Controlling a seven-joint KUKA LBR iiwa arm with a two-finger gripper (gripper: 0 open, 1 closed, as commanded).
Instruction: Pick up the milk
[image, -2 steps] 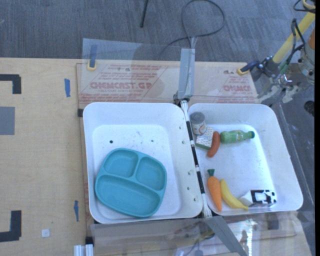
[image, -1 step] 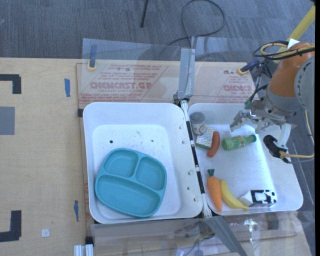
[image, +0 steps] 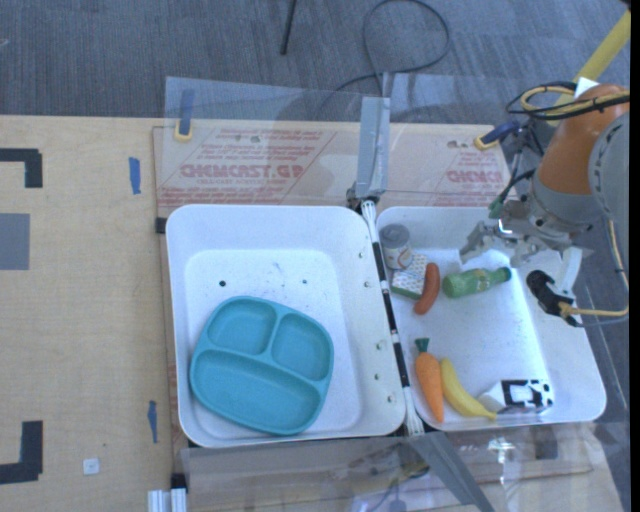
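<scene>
Hovering over right bin, milk not reached

End effector (image: 497, 243) hangs at the far edge of the right bin (image: 560, 400), just above a green bottle (image: 476, 282); can't tell how wide it stands. Milk carton (image: 526, 394), black-and-white, lies well toward the near corner from it, past the banana (image: 463, 391) and carrot (image: 430, 383). Probably still approaching; nothing gripped.

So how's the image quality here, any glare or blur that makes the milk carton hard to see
Camera view: lighting is even and soft, with only faint shadows under the objects; the clear sheet behind the bins shows mild glare; the milk carton in the right bin is small and a bit soft but readable; the gripper is dim against the arm, detail unclear.
</scene>
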